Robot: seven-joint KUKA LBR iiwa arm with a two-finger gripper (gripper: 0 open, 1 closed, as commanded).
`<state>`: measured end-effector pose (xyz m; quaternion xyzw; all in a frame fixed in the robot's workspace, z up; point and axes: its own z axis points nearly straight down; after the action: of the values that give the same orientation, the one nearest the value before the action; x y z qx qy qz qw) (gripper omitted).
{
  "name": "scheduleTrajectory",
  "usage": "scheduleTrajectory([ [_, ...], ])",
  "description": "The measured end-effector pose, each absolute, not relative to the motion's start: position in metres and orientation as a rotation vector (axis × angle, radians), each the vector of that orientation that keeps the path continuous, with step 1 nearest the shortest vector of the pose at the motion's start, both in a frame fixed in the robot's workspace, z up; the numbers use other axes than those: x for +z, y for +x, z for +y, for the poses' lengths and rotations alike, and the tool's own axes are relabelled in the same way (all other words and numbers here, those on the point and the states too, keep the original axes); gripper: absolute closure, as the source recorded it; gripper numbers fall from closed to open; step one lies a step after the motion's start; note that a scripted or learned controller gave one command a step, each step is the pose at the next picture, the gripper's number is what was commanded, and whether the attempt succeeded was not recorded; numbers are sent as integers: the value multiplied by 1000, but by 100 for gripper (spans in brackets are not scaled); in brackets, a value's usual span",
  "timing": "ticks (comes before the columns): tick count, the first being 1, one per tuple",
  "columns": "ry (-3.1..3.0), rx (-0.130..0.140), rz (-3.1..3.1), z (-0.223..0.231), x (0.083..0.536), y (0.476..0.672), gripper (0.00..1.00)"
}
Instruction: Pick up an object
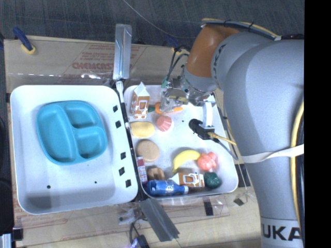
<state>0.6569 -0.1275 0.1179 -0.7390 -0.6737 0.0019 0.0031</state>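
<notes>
Two white bins sit side by side: the left bin and the right bin. One blue divided plate lies at centre left. At centre right: two small cartons, one banana, one blue bottle, one round cookie, one yellow lemon-like piece, possibly two pinkish fruits, one dark green item.

Even, bright overhead light fills the scene. The two white bins look slightly washed out, with soft grey shadows along their inner walls. The grey arm shows a broad pale sheen. Overall focus is soft, small items grainy, and the floor above is dim.
</notes>
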Motion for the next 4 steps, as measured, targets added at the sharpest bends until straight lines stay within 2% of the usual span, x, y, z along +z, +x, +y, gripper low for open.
scheduleTrajectory([
  [1,-2316,7,-2113,-127,118,657,0],
  [2,-2186,5,-2251,-162,91,582,0],
  [3,-2494,2,-1908,-153,128,562,0],
  [4,-2451,3,-1957,-117,90,636,0],
])
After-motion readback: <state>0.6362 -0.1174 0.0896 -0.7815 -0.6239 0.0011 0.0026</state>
